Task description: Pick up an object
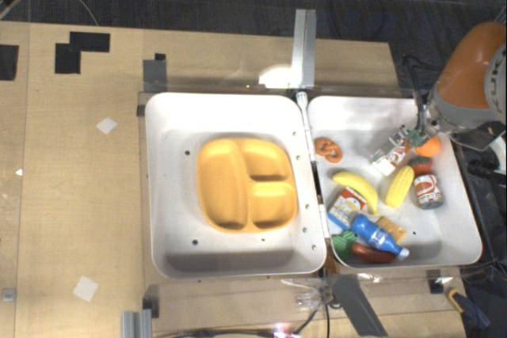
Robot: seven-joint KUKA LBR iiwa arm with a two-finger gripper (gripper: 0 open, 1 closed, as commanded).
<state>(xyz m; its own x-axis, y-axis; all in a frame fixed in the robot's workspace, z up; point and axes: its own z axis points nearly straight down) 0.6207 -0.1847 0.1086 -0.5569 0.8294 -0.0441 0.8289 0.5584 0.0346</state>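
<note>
Several toys crowd the right bin (467, 241); the tool (417, 132) sits over the orange fruit (428, 146) and wrapper (390, 154). I cannot tell its opening; crowding risks a miss.

toys (372, 218) crowd right bin (348, 119), upper-left corner bare

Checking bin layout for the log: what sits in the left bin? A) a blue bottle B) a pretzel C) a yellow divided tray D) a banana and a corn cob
C: the yellow divided tray lies alone in the left bin; the toys are all in the right bin.
</note>
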